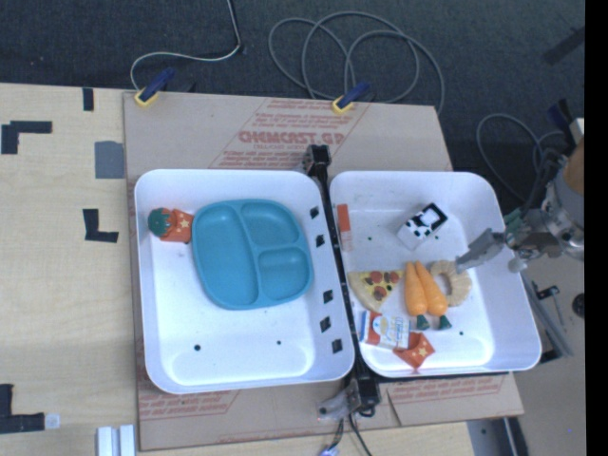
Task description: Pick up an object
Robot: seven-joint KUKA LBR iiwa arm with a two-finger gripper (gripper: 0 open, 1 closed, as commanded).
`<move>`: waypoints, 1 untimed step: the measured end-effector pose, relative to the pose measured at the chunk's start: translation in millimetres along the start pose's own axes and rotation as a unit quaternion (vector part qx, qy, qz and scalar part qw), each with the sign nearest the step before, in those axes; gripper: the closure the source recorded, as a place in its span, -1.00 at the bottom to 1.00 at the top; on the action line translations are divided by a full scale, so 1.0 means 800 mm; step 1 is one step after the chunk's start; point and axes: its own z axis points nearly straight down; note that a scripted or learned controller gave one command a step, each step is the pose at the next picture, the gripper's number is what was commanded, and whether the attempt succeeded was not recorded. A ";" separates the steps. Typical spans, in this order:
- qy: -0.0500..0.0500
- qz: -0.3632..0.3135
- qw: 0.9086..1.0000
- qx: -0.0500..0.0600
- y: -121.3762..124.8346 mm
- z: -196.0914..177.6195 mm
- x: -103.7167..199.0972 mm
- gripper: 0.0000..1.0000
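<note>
— Where is the gripper (478, 252) sitting?

— It is reaching in at three o'clock, hanging over the right bin (480, 190). I cannot tell how it is set.

— What is lying under it?

— Two toy carrots (424, 291) are lying side by side, just at its seven o'clock. A pizza slice (375, 287) is touching them at nine o'clock. A black and white cube (422, 224) is sitting at their twelve.

— And the left bin (152, 283)?

— A blue plate (252, 253) is resting there, with a toy strawberry (169, 224) at its ten o'clock.

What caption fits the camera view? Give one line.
Gripper poised over right bin holding toy carrots; blue divided plate in left bin.
</note>
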 end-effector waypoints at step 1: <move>0.001 0.000 1.000 0.002 0.067 0.159 0.042 -1.00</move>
